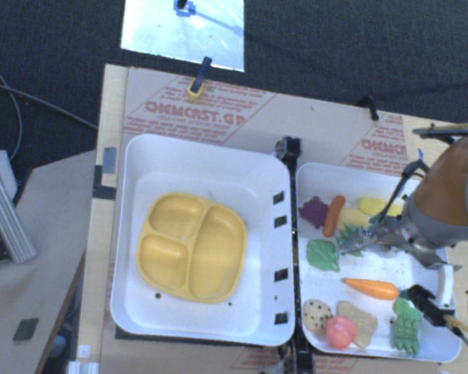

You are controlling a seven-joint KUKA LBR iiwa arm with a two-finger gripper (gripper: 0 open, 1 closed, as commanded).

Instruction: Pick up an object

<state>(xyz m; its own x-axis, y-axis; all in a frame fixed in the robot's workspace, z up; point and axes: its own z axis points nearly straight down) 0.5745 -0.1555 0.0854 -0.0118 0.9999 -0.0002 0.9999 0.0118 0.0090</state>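
1. Far to the left of the pincer, a yellow plastic plate with three compartments point(193, 247) lay in the left shallow white bin point(146, 170).
2. In the right shallow white bin point(316, 177), left of the pincer, a purple grape-bunch toy point(313, 209) sat beside an upright orange-red sausage-shaped piece point(333, 215), with a flat green leaf-shaped toy point(323, 253) below them.
3. The two-finger pincer point(362, 239) hung low over the bin's upper middle, just beside a small dark green ragged piece point(350, 237) (contact too blurred to judge); whether its fingers were spread or pressed together, I cannot tell.
4. Just above the pincer lay a yellow rounded toy point(377, 207).
5. Below the pincer rested an orange plastic carrot point(370, 287), apart from it; further below sat a speckled tan cookie point(316, 314), a pink-red ball point(340, 331) and a tan bread-like slab point(360, 317).
6. Below and to the right stood a green blocky toy point(406, 326).
7. The grey arm with its orange band point(454, 189) reached in from the right.
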